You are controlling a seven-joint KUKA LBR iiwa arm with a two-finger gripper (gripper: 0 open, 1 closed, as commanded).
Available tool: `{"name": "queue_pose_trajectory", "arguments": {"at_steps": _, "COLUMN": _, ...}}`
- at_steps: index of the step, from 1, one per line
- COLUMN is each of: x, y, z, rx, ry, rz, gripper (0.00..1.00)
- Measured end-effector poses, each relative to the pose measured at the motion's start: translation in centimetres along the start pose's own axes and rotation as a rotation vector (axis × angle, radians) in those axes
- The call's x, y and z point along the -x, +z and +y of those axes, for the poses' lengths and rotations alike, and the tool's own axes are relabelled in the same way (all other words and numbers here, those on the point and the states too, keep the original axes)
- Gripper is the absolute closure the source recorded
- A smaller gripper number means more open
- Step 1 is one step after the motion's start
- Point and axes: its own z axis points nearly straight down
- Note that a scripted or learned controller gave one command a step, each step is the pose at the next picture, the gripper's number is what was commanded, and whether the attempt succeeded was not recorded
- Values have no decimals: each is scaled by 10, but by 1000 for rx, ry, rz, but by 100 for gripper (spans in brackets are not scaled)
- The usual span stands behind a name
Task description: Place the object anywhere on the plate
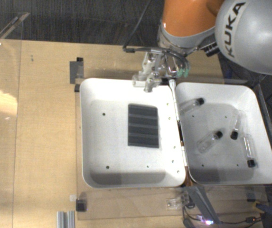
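End effector [151, 80] hangs over the back rim of the left bin [90, 127], near the seam w/ the right bin [264, 127]. Can't tell whether it's apart or together, and nothing visibly sits in it, so I'd treat it as carrying nothing. The plate [143, 125] is the dark ribbed rectangle lying flat mid-floor of the left bin, long axis running front-to-back in the camera view; it lies straight toward the viewer from the end effector, close by. The objects are the other way: clear tubes w/ black caps scattered in the right bin, i.e. to the view's right and nearer the front. Closest candidate is the tube by the back-left corner [192, 103], just across the divider, its long axis slanting, cap end pointing up-right. Two more lie mid-bin: one clear tube [208, 140] slanting, another along the right side [246, 148] running roughly front-to-back. So the coming move, as I judge it, turns on a short hop rightward over the divider to that near tube, w/ the wrist turned to close across its slant; the carry back to the plate is then short, leftward and forward. Only one arm, so no choice there.
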Motion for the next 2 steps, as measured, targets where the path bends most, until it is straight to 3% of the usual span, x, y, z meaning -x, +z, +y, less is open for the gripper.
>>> {"name": "queue_pose_trajectory", "arguments": {"at_steps": 1, "x": 20, "y": 38, "z": 79, "rx": -2, "ry": 458, "rz": 6, "gripper": 100}}
{"name": "queue_pose_trajectory", "arguments": {"at_steps": 2, "x": 16, "y": 137, "z": 123, "rx": 1, "ry": -20, "rz": 6, "gripper": 100}}
